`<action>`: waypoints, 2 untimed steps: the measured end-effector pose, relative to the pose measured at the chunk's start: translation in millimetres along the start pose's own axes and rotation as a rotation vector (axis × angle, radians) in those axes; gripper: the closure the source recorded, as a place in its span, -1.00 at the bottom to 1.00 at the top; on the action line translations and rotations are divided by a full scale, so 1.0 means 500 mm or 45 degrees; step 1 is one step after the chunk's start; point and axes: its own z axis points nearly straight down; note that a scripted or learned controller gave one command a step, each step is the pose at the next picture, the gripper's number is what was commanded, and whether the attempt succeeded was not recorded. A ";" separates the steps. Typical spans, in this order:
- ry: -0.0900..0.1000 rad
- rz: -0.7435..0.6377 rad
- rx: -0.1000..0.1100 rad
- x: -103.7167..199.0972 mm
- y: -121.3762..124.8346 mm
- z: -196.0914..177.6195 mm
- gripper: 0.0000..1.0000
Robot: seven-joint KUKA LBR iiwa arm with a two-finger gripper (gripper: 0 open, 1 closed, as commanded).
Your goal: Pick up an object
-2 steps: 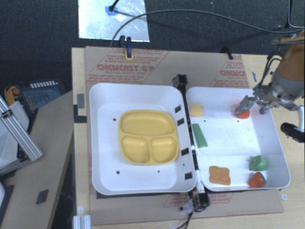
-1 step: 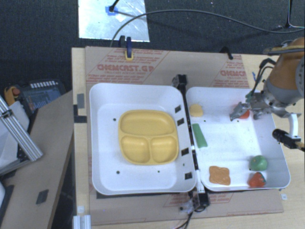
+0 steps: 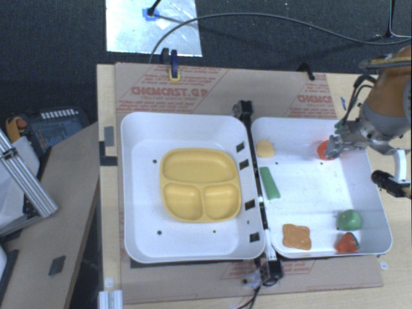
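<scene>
In the right bin [image 3: 309, 192] lie a pale yellow lump [image 3: 264, 149], a green stick [image 3: 269, 182], an orange flat piece [image 3: 297, 236], a green round object [image 3: 349, 220], a red-orange object [image 3: 347, 242] and a red object [image 3: 324, 150] near the far right side. My gripper [image 3: 333, 148] comes in from the right and hangs low right beside the red object, partly covering it. The arm's grey and orange wrist [image 3: 386, 105] sits above and behind it.
The left bin [image 3: 138, 172] holds a yellow three-compartment tray [image 3: 199, 184]. Black clips line the divider [image 3: 253, 185] between the bins. Cardboard lies under both bins, and cables run across the dark floor behind.
</scene>
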 end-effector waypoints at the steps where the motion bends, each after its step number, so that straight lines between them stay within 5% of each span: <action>1: 0.000 -0.004 -0.003 0.017 0.014 -0.117 1.00; 2: 0.000 -0.004 -0.001 0.016 0.018 -0.190 1.00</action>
